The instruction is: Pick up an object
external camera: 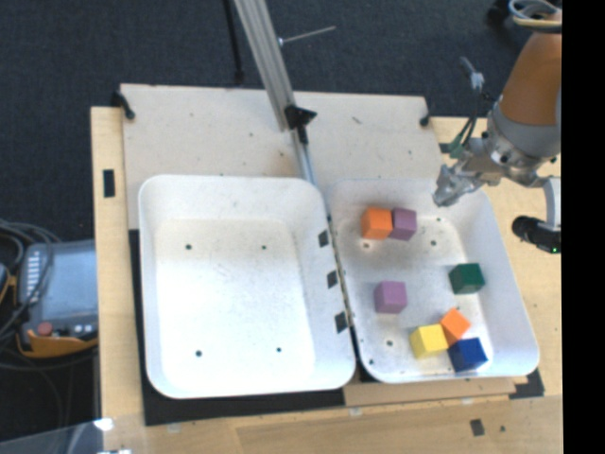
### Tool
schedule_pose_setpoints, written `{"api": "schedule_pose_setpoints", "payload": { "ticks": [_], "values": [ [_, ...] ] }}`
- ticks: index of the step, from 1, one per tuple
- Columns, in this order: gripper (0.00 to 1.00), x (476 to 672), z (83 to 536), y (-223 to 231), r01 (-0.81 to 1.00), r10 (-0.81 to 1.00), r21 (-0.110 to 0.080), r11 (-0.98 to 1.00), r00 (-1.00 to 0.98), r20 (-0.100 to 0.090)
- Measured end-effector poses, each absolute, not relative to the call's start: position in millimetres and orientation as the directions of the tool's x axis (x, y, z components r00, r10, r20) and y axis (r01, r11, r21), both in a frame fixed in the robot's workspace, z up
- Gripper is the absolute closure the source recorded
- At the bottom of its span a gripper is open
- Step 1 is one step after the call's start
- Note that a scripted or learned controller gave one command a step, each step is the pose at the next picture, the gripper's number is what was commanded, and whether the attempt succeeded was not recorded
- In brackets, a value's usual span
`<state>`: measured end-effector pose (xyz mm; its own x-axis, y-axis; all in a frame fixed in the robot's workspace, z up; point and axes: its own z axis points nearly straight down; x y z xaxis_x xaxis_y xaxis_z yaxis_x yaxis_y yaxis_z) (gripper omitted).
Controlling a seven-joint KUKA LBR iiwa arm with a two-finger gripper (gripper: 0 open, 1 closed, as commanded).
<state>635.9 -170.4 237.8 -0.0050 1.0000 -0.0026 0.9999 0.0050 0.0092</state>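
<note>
Several small blocks lie in the right bin (506, 253). An orange block (377, 222) touches a purple block (404, 223) near the bin's back. Another purple block (389, 296) sits in the middle, and a green block (466, 277) lies to the right. At the front, a yellow block (428, 340), a small orange block (455, 323) and a blue block (467, 354) cluster together. My gripper (448, 191) hangs over the bin's back right corner, apart from every block, with nothing visibly held.
The left bin (170, 206) stands beside the right one. A slanted metal rail (267, 50) rises from the back of the bench between the bins. A grey device (57, 291) with cables sits off the bench's left side.
</note>
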Motion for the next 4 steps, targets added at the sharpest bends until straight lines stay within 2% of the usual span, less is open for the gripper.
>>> {"api": "schedule_pose_setpoints", "payload": {
  "ticks": [1, 4],
  "values": [
    [1.00, 636.6, 239.6, -171.6, 1.000, 1.000, 0.003, 0.007, -0.007, -0.002],
    [1.00, 614.7, 251.3, -21.0, 1.000, 1.000, 0.000, 0.008, -0.008, 0.002]
  ]
}}
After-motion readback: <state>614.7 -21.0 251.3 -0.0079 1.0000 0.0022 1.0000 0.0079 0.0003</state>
